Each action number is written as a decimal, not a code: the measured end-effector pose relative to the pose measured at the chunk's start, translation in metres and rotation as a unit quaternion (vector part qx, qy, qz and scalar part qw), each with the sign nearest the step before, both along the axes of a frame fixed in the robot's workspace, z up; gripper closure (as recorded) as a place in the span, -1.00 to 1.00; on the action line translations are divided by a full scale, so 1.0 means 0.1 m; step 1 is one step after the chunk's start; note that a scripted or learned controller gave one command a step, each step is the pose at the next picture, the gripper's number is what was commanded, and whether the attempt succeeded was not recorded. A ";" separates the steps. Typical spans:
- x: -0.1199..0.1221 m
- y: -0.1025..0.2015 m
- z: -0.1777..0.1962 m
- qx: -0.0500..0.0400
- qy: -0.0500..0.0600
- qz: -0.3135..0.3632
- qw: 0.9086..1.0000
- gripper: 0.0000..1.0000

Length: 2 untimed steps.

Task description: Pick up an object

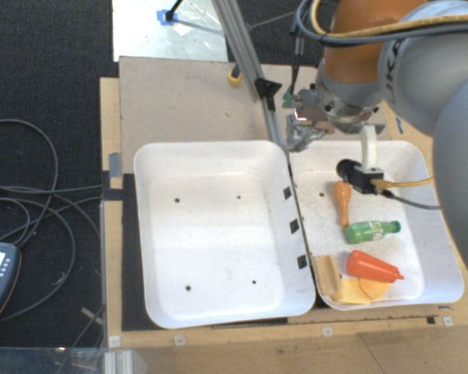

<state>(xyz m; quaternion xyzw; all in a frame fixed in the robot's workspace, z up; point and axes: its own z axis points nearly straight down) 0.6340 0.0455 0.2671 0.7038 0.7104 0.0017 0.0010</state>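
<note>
- As I look down from the overhead camera, two white bins sit side by side; the left bin is bare.
- Over the right bin, the gripper hangs near the back rim, nothing between its fingers; I cannot tell how wide it stands.
- Below lie a green bottle, an orange carrot and an orange peg.
</note>
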 end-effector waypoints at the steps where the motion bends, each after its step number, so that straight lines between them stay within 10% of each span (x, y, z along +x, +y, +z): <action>1: 0.06 0.51 -0.22 0.000 0.002 0.000 1.000 1.00; 2: 0.07 0.48 -0.21 -0.001 0.001 -0.001 1.000 -1.00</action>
